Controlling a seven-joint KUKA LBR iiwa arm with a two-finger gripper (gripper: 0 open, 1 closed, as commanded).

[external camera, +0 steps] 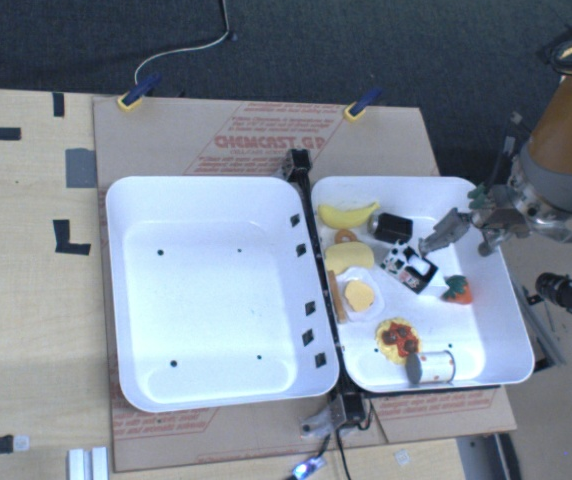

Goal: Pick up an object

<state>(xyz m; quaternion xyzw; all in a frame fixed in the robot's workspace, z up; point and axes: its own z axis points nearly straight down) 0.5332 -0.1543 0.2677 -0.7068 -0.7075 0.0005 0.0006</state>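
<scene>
The right bin (496,313) holds several small objects: a yellow banana (348,213), a black block (393,226), a black-and-white piece (408,266), a pale yellow block (349,257), a fried-egg toy (359,296), a red-and-yellow toy (398,336), a silver can (436,366) and a small orange-and-green toy (456,288). My gripper (463,240) hangs over the right side of this bin, open, with nothing between its fingers. One finger (441,234) points down-left toward the black-and-white piece and stops just short of it.
The left bin (131,268) stands beside the right one, with a black divider (311,268) between them. Both rest on a cardboard sheet (256,138) held by two clamps. The arm's orange band (566,128) rises at the right edge.
</scene>
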